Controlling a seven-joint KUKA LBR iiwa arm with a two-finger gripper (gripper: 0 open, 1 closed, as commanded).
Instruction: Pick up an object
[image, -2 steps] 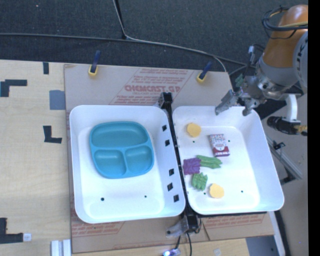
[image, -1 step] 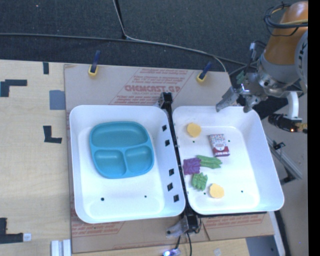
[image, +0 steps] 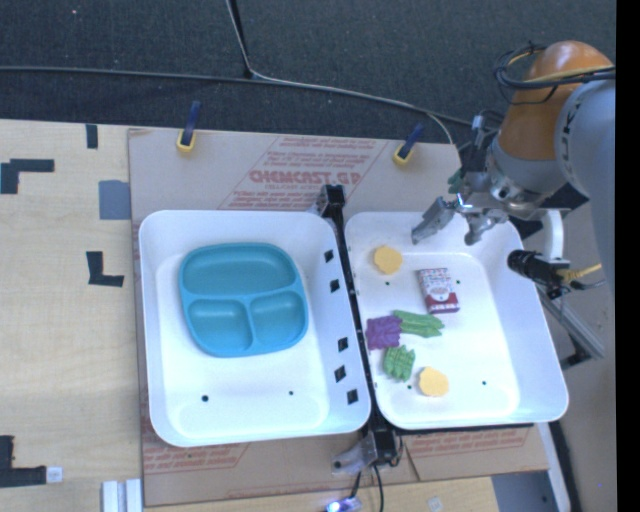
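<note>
My gripper (image: 452, 228) hangs open over the far edge of the right bin (image: 520, 330), its two grey fingers spread apart with nothing between them. Below it in that bin lie a yellow round piece (image: 388, 260), a small red and white box (image: 437, 290), a green leafy toy (image: 419, 324), a purple toy (image: 382, 332), a second green toy (image: 400, 362) and another yellow round piece (image: 433, 382). The red box is nearest to the fingertips, a little below them.
The left bin (image: 160, 300) holds a blue divided plate (image: 243, 298). A black divider (image: 342, 300) runs between the bins. Two yellow clamps (image: 186, 138) (image: 405, 152) pin the cardboard at the back. A black cable crosses the dark background.
</note>
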